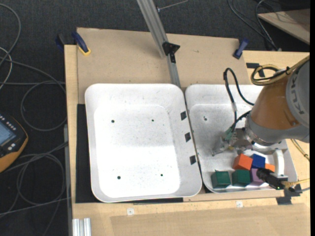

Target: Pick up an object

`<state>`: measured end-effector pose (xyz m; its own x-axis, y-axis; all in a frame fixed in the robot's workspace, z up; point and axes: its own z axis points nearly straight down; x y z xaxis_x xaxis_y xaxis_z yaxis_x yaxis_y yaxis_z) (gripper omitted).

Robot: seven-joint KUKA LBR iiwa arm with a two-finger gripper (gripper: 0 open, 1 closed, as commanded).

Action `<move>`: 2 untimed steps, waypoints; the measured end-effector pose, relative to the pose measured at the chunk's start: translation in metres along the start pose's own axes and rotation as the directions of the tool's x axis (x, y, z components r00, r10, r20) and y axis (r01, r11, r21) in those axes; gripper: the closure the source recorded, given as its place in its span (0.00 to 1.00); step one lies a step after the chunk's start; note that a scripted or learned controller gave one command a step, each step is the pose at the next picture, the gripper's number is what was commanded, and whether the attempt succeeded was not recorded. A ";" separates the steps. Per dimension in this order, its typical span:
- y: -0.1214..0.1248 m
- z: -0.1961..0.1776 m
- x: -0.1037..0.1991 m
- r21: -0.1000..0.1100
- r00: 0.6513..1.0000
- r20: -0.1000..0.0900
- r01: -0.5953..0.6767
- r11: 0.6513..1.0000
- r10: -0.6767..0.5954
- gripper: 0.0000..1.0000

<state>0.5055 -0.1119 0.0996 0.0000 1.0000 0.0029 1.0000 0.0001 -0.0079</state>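
Observation:
Several small blocks are clustered in the front right corner of the right bin (206, 109): a dark green block (221, 178), a lighter green block (241, 177), an orange block (243, 161), a blue block (258, 160) and a purple block (257, 174). My gripper (225, 144) hangs low over the bin's middle, just left of and behind the orange block. The orange-banded wrist (275, 112) above it hides the bin's right part. Nothing shows in the gripper.
The left bin (98, 107) lies beside the right one, with black clips (187, 136) along the shared wall. A slanted metal pole (155, 23) rises behind the bins. Cables trail from the wrist over the right bin's back.

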 end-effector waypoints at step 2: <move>0.002 -0.057 0.000 -0.013 1.000 0.004 0.001 1.000 -0.001 1.00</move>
<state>0.5082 -0.1124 0.1562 -0.0013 1.0000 -0.0008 1.0000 0.0013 0.0050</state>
